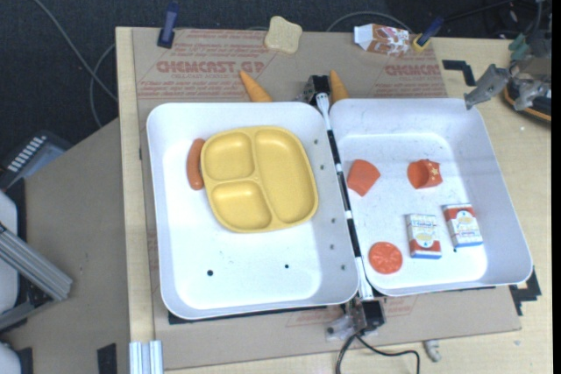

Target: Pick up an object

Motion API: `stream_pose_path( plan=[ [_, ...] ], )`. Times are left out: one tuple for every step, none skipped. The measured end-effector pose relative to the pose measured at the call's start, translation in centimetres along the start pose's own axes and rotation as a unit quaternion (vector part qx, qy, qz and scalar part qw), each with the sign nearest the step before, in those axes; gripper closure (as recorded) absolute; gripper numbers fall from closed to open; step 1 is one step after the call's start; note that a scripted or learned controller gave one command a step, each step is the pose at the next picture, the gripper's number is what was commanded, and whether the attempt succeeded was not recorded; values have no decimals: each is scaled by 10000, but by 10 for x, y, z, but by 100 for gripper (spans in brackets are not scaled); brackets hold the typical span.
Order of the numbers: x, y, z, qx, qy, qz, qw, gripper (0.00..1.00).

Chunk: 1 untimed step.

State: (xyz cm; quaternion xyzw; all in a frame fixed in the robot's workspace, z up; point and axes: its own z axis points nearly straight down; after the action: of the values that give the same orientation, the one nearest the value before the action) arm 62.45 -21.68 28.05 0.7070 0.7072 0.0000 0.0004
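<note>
item 1, nearest the camera: red round disc, flat in the right bin, at about 7 o'clock of that bin's floor, close to the divider.

item 2: two small cartons, carton one and carton two, lying side by side just apart, at 5 o'clock of the same bin.

item 3: orange wedge at 10 o'clock and red block at 12 o'clock, well apart from each other.

item 4: left bin, bearing a yellow divided plate at its centre, with an orange sausage shape touching the plate's 9 o'clock edge.

item 5: beyond the bins, on the cardboard: a slice of bread, a wrapper, two carrot-like pieces.

item 6, farthest: my gripper, at 2 o'clock of the frame, outside the right bin's far corner. whether my jaws are apart or together i cannot tell; nothing is seen in them.

step in hand, by my reckoning: approach not yet begun, no object chosen. next move calls for travel inward over the right bin and a descent on a piece that stands alone; the red block looks the closest candidate.
</note>
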Motion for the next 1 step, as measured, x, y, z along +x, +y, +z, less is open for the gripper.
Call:
stream_pose_path(
  plan=[
    [10, -5, 140, 20, 8, -1, 10000, 0]
  ],
)
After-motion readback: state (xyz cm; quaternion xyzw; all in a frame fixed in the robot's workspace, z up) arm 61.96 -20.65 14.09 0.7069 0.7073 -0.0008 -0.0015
